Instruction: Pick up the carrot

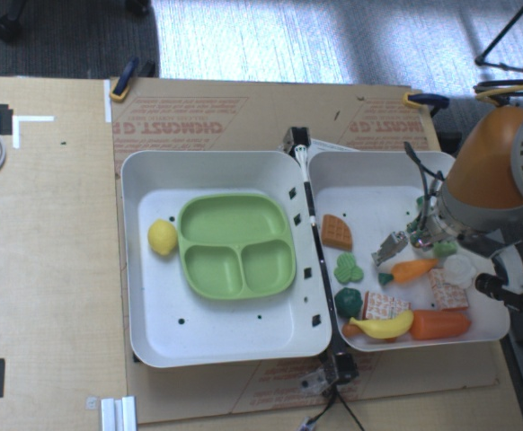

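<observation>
Hovering with jaws slightly parted and holding nothing, the tool (396, 245) just beside the carrot (412, 270) in the right bin (369, 173) — crowded there — risking a nudged carrot or snagged neighbour (447, 289).

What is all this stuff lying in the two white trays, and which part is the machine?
Shallow white bins: two, side by side on the bench.
Green plastic divided plate: one, left bin.
Yellow toy lemon: one, left of the plate.
Orange toy carrot: one, right bin, beside the end effector.
Orange waffle-like wedge: one, right bin.
Yellow toy banana: one, right bin's front edge.
Green toy broccoli: one, right bin.
Arm: grey and orange, from the right.
End effector: one, metallic, over the right bin.
</observation>
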